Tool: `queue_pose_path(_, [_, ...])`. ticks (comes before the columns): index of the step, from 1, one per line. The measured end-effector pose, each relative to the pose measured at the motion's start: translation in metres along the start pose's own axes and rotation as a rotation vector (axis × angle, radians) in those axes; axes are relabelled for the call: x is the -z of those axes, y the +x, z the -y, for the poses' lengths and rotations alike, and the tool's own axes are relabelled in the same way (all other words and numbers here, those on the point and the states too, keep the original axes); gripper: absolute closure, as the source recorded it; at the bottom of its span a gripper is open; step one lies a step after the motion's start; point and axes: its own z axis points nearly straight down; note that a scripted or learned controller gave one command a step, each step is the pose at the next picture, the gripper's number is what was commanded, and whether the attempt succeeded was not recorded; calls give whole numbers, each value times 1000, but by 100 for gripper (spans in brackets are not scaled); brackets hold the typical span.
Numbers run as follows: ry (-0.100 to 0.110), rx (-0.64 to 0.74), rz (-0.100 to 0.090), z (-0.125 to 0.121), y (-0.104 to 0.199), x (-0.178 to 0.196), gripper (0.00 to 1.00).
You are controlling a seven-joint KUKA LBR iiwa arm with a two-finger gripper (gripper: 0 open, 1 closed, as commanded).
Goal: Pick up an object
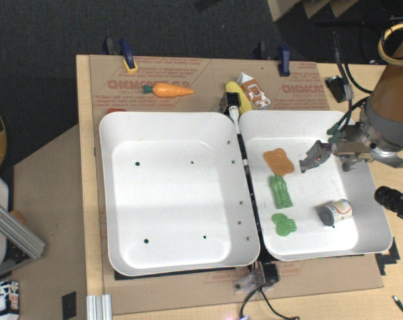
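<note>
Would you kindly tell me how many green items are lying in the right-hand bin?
2. A long green piece lies near the middle of the right bin, and a smaller green piece sits just below it, toward the front edge.

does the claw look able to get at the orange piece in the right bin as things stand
Probably yes. The claw hovers over the right bin, just right of the orange piece, which lies flat and uncovered. The green block sits close below it, so a grasp from that side looks tighter.

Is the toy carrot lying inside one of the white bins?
No, the carrot lies on the brown board behind the left bin.
</note>
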Motion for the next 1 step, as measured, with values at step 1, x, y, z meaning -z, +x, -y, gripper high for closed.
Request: queue_pose_path(1, [12, 2, -3, -58, 2, -158, 0])
